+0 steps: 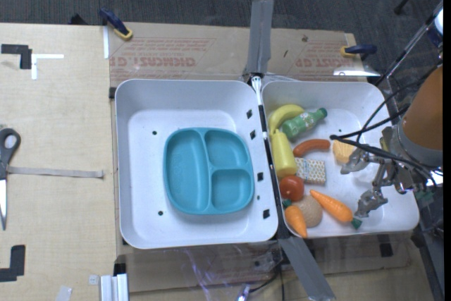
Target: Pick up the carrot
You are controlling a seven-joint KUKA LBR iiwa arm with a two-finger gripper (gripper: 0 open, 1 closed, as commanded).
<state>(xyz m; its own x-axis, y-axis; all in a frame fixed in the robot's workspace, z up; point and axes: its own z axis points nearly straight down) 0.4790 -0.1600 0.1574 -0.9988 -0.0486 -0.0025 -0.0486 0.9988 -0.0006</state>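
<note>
the carrot (pixel 332 206) is located in the right-hand bin (pixel 320 91), near the front wall, lying flat with its pointed orange end toward the left and its green stub toward the right. a second orange, carrot-like piece (pixel 296 221) lies just to its left at the front edge, touching a round beige item (pixel 309 211); which of the two is intended cannot be settled from the task line alone, so the longer, freer piece is taken as the target.

the gripper (pixel 365 183) is positioned over the right part of the same bin, just beside the carrot's green end. two fingers are seen spread apart, one (pixel 354 162) higher in the view and one (pixel 371 202) lower, with nothing between them; the gripper is judged to be open and unloaded.

handling properties, as judged from appearance:
- the carrot is taken to be a toy of moulded plastic: light, stiff and not fragile.
- the surface appears smooth and tapered, so slip toward the thin end is to be expected under a pinch.
- the body is round in section and may roll on the bin floor if it is touched on one side first.

recommended grasp: the thick part of the body, near the green stub, is to be taken across its width, with the fingers set at right angles to the long axis. the narrow tip is to be avoided. clearance is adequate on the carrot's far side, where a cracker-like square (pixel 311 170) lies apart from it; the beige item lies close to the pointed end.
</note>
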